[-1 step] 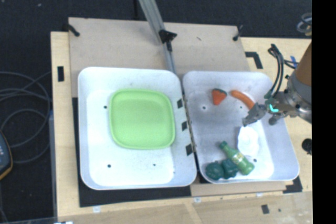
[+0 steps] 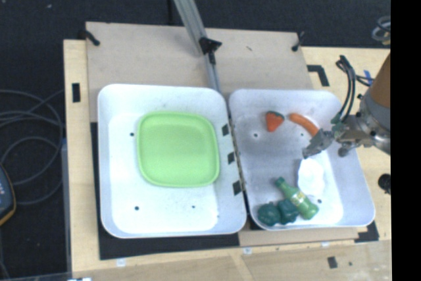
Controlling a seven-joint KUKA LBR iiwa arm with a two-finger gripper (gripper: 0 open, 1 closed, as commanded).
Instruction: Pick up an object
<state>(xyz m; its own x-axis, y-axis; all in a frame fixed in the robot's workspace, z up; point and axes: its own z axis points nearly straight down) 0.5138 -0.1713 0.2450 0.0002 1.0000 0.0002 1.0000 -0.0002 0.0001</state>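
The right bin (image 2: 256, 161) holds several small objects. A red and green piece (image 2: 274, 120) and an orange piece (image 2: 302, 120) lie near its far wall. A white lump (image 2: 311, 176) rests at the middle right. Toward the near wall lie a green bottle (image 2: 297, 198) and a dark teal object (image 2: 276, 212). My gripper (image 2: 329, 145) hangs over the bin's right side, just above the white lump and near the orange piece. It is open, with nothing between its fingers (image 2: 314, 145).
A green square plate (image 2: 177, 148) lies in the left bin (image 2: 118, 207). A slanted metal rail (image 2: 187, 6) rises from behind the bins. Cables run along the floor at the far left.
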